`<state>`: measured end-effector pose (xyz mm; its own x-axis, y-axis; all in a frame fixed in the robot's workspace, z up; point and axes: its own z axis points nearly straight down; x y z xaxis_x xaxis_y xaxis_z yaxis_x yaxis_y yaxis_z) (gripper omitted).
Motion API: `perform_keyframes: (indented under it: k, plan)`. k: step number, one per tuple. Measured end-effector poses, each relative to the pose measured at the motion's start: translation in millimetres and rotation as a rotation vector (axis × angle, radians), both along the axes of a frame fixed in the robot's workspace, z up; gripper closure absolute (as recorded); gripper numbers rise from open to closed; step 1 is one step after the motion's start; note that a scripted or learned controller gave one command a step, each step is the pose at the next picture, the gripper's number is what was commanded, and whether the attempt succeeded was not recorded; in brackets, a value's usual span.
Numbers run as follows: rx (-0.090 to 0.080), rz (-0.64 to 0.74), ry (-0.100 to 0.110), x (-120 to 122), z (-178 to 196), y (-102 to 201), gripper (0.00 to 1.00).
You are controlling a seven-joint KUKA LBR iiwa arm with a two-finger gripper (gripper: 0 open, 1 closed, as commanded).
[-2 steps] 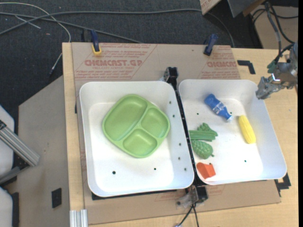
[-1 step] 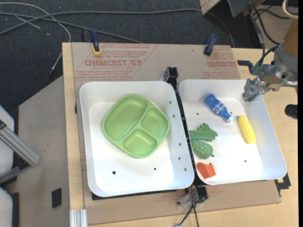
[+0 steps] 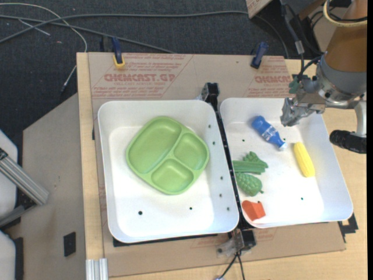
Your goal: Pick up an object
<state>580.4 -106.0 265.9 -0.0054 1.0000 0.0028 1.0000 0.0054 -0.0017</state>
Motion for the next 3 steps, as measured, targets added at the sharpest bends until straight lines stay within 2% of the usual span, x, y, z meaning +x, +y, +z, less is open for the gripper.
perform_keyframes:
  k: [2, 3]
  plan:
    - [0.001, 0.000, 0.001, -28, 5, 109, 1.00]
    - [0.000, 0.000, 0.002, -34, -12, 154, 1.00]
